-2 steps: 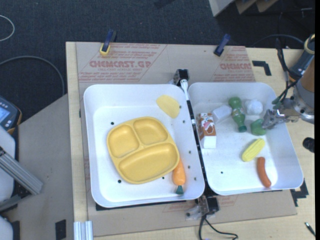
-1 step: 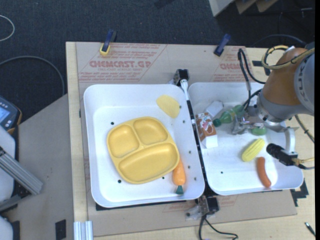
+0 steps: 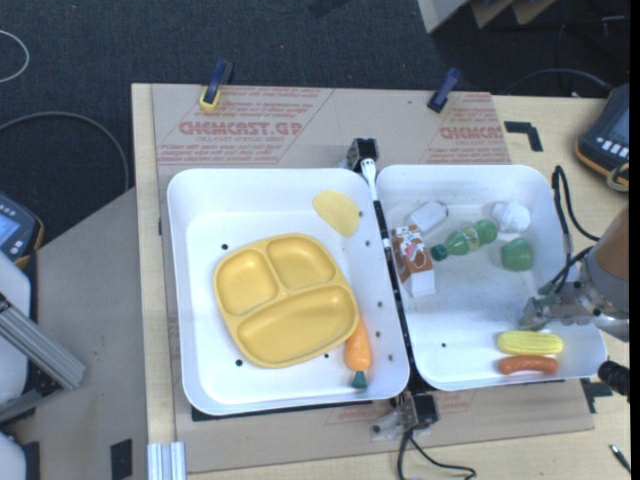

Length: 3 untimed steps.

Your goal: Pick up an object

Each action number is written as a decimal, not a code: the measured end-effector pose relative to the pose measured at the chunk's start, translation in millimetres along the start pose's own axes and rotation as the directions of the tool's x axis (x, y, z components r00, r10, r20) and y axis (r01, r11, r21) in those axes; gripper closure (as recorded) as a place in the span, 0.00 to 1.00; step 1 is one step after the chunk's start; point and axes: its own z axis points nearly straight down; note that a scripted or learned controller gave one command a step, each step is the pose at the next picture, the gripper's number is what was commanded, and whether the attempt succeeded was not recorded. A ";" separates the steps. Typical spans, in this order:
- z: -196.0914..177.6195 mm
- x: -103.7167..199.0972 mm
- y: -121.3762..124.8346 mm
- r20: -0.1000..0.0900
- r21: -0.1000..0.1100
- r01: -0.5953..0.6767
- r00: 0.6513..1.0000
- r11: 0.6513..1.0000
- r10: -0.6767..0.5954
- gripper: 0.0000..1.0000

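Observation:
My gripper (image 3: 540,313) is low in the right bin (image 3: 470,368), close to its right wall, just above a yellow corn cob (image 3: 530,343) and an orange-red sausage (image 3: 528,365). Nothing shows between its fingers. Farther back in that bin lie a green bottle (image 3: 466,240), a green pepper (image 3: 517,255), a white ball-like item (image 3: 513,215), a clear packet (image 3: 428,214) and a brown-and-white carton (image 3: 412,258).
The left bin (image 3: 190,298) holds a yellow divided tray (image 3: 285,298), a pale yellow lemon-like piece (image 3: 337,211) and an orange carrot (image 3: 358,351). A black clip (image 3: 362,153) sits where the bins meet. Cables run along the right bin's right side.

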 end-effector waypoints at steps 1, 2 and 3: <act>-20.0 57.3 19.5 0.001 -0.012 0.015 1.000 1.000 -0.015 1.00; -156.3 78.3 4.8 0.003 -0.021 0.014 1.000 1.000 -0.014 1.00; -85.7 -2.8 2.8 0.001 -0.004 0.003 1.000 1.000 -0.003 1.00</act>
